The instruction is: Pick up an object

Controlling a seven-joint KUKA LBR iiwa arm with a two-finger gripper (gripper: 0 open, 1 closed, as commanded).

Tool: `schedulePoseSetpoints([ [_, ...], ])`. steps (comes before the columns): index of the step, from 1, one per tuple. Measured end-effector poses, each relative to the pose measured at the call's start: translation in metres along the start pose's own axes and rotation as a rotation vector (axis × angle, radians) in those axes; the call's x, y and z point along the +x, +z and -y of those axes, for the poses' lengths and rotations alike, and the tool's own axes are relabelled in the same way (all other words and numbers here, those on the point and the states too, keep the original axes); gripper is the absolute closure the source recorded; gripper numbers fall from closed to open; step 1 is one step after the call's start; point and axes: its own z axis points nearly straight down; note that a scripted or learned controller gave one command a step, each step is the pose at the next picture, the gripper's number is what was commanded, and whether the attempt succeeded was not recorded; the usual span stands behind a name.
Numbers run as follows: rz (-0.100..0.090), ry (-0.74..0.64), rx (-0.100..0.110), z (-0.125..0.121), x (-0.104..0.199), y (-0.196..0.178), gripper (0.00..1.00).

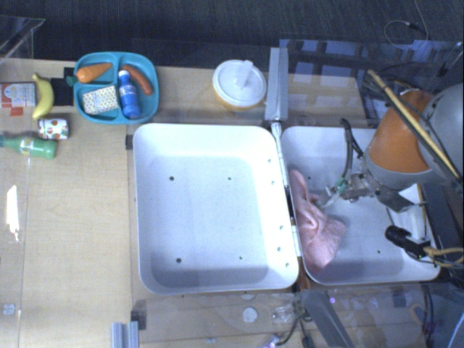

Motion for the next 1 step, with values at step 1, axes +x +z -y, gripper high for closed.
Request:
schedulePoseSetpoints([
  [1, 0.003, 0.006, -0.003, 0.0708, -0.0007, -0.0012, 0.00],
])
